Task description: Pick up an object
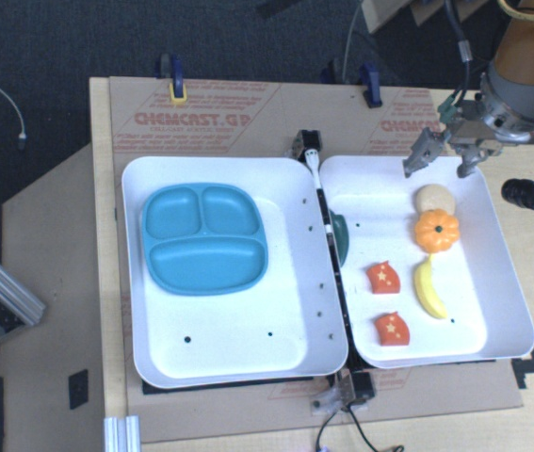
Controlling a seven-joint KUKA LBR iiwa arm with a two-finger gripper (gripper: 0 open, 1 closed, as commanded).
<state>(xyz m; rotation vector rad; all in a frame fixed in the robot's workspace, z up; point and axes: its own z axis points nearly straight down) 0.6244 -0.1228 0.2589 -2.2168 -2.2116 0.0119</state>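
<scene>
Camera view is giving me two white bins lying side by side: the left bin [153, 347] is carrying a blue divided plate [206, 238], the right bin [493, 318] the small items. I am seeing the gripper [444, 158] hanging over the right bin's 12 o'clock rim, fingers spread apart and gripping nothing. Just at its 6 o'clock a beige round object [435, 199] is touching an orange pumpkin [436, 231]; a yellow banana [429, 290] and two red blocks [383, 278] are lying nearer 6 o'clock.
</scene>
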